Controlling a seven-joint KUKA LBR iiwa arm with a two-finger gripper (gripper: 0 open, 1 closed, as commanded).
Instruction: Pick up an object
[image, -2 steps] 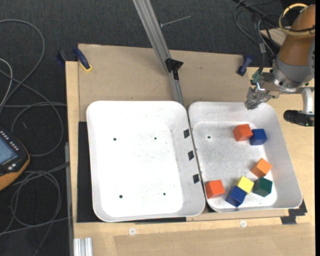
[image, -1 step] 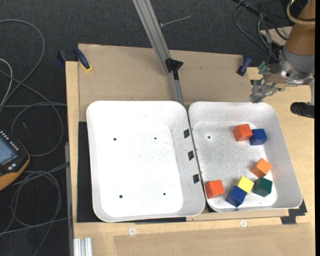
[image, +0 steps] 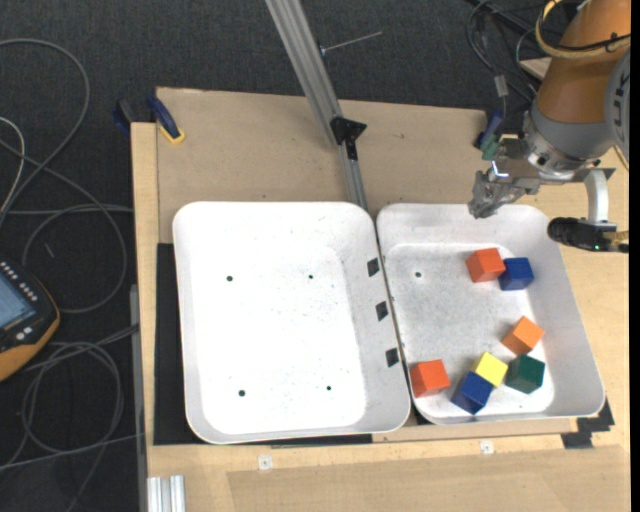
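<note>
Several small blocks lie in the right bin (image: 560, 300). An orange-red cube (image: 486, 265) and a blue cube (image: 516, 273) sit side by side near its far end. Toward the front are an orange cube (image: 523, 335), a yellow cube (image: 490, 368), a dark green cube (image: 525, 374), a blue cube (image: 471, 392) and another orange-red cube (image: 431, 377). My gripper (image: 487, 201) hangs over the bin's far rim, above and behind the far orange-red cube, with nothing visible between its fingers.
The left bin (image: 270, 320) lies beside the right one. A slanted metal pole (image: 320, 90) crosses the bench behind the bins. Blue clamps sit at the bench's far corners. Cables and a handheld device lie on the floor to the left.
</note>
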